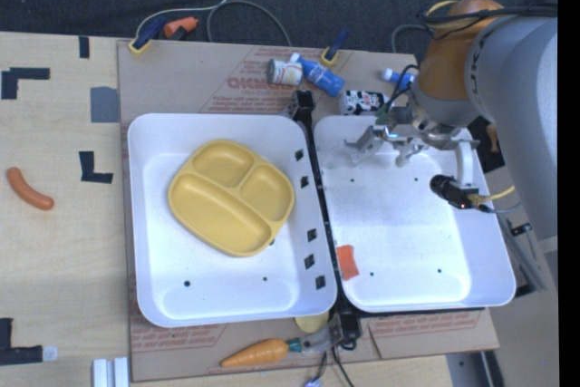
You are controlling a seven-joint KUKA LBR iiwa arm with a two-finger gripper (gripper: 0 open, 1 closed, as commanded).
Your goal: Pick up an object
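Two shallow white bins sit side by side on a brown cardboard sheet laid over the wooden desk (54, 131). The left bin (149, 285) holds a yellow plastic plate (231, 195), rounded in outline and moulded into three compartments, lying flat and slightly turned near the bin's middle. The right bin (408, 276) holds a small orange rectangular block (347, 262), which rests on the floor close to the bin's left wall and nearer the front edge, well apart from the arm. The grey arm with its orange band (449, 59) reaches over the back of the right bin, and the tool (385, 145) hangs low above the bin's rear part, its two thin metal fingers spread apart with nothing between them. Both bins look smooth and matte, with small dark holes in their floors. Outside the bins, a blue and white bottle (308, 72) lies on its side on the cardboard behind them, and a carrot-shaped toy (256, 353) lies on the cardboard in front of the left bin. A reddish sausage-shaped toy (30, 188) lies on the bare wood far to the left. A yellow clamp with an orange handle (163, 32) grips the cardboard's back edge.
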